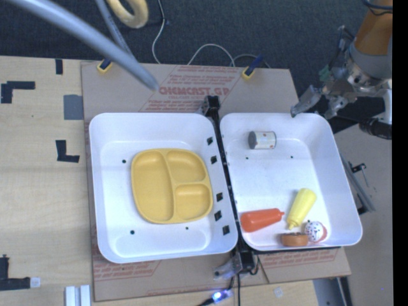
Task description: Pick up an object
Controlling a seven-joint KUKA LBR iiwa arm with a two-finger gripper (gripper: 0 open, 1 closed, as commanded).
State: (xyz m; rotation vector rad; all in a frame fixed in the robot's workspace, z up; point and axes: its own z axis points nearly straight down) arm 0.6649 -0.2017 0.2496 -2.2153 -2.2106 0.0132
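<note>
The worktop (38, 171) carried two white bins. The left bin (102, 171) held a yellow divided plate (171, 185). The right bin (331, 171) held a yellow bottle (301, 208), an orange carrot (260, 218), a grey cylinder (262, 139) and a small spotted ball (314, 231). The tool (312, 104) hovered beyond that bin's far right corner, grasping nothing; its state could not be told.

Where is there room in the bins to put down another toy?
The right bin is bare across its middle, between the grey can and yellow bottle. Its near corner is crowded. The yellow plate fills the left bin's centre, leaving edge strips.
</note>
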